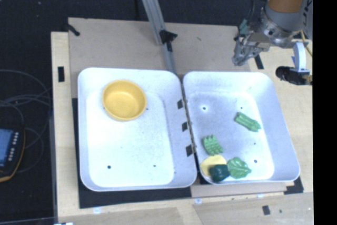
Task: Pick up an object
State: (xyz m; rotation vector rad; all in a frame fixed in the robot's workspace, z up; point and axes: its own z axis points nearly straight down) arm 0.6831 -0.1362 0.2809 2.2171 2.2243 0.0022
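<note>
Checking in from the remote station. My gripper (243,56) is parked above the bench just past the far edge of the right-hand shallow white bin (274,108), nothing between its fingers. Can't tell if the jaws are spread or pressed together, it's all a dark blur at this angle.

Everything worth grabbing sits in that right bin. There's a ribbed green plastic strip (247,121) toward the right wall, a small green comb-like piece (211,143) nearer the divider, and a clump at the near edge: a pale yellow rounded block (210,161), a dark teal cube (219,172) and a green leaf-shaped piece (238,167), all touching. My guess is the clump's crammed against the wall, so it'd be an awkward pinch; the lone strip looks easiest.

The left-hand white bin (89,129) just has a round yellow plastic bowl (124,99) at its far-left corner, upright.

The arm's upper part is cut off by the frame.
</note>
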